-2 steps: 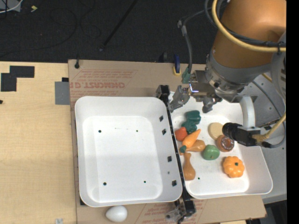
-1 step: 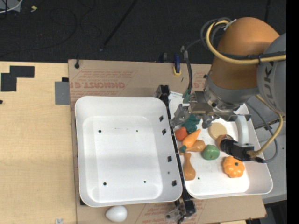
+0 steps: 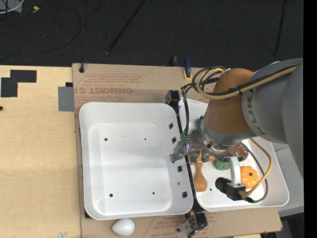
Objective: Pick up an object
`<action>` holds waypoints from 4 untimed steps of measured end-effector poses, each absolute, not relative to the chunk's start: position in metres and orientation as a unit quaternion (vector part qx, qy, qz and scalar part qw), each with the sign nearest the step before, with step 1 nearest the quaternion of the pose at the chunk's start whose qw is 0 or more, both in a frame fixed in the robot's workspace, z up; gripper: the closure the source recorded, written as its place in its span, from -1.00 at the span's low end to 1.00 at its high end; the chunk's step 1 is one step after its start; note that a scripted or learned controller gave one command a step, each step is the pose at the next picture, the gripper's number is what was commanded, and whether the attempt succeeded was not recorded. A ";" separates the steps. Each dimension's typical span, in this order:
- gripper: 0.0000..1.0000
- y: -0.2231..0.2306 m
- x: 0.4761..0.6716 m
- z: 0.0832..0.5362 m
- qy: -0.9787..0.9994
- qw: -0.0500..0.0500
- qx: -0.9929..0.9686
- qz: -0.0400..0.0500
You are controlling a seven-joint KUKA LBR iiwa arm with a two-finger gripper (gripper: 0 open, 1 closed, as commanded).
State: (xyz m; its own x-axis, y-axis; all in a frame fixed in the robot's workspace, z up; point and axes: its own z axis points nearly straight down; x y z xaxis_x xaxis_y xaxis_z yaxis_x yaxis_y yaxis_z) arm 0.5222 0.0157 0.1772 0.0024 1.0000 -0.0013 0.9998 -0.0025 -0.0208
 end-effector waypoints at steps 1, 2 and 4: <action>1.00 0.013 0.525 0.192 -0.705 0.005 -0.709 0.005; 1.00 0.076 0.639 0.253 -0.709 -0.002 -0.705 -0.003; 1.00 0.157 0.644 0.225 -0.708 0.002 -0.706 0.002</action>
